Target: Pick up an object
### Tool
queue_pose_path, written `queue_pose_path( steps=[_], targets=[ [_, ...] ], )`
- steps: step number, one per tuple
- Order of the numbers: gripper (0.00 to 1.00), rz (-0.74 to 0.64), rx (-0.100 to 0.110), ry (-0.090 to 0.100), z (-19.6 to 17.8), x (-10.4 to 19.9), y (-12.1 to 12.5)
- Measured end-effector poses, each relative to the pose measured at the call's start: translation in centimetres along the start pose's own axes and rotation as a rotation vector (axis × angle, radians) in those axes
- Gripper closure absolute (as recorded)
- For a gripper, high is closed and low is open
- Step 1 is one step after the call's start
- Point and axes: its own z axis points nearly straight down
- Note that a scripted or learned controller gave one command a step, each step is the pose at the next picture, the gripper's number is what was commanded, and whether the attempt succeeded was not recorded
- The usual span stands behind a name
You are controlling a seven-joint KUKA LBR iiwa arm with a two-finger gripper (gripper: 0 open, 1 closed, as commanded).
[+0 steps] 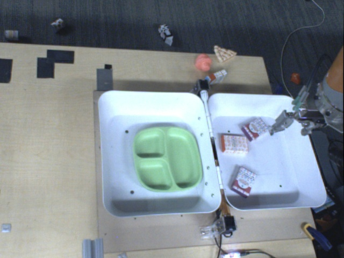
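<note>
So here's the setup: two shallow white bins sit side by side on the tabletop (48,144). The left bin (113,112) has a light green divided tray (167,157) lying flat in the middle of it, three compartments, nothing in them as far as I can see.

The right bin (301,181) is where the pickable stuff is. There are three small red-and-white packets. One packet (254,129) sits toward the far side of the bin, tilted a bit. A second, boxier packet (234,144) lies just beside the wall that the two bins share, roughly mid-bin. The third packet (244,181) is closer to the near edge, also angled.

The arm (333,98) comes in over the right bin's right edge, and the tool (281,123) is stretched out low toward that far packet, its tip just beside the packet's right end. Honestly can't tell if the tool is spread apart or closed from this angle, it's too small and blurry. Nothing looks like it's being gripped.

Past the bins, near the far edge of the tabletop, there's a pinkish-orange ball (203,62), a pizza-slice toy (224,54) and a small bottle-like thing (217,77). A few bits of clutter lie on the dark floor (134,9) beyond that.
</note>
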Motion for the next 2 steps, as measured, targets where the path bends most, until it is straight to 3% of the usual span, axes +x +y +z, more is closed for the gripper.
queue_pose_path(
  steps=[1, 2],
  targets=[
    [0.00, 0.004, -0.012, -0.003, 17.4, -1.1, 4.3],
    [1.00, 0.002, -0.014, -0.003, 16.4, -1.1, 4.4]
  ],
)
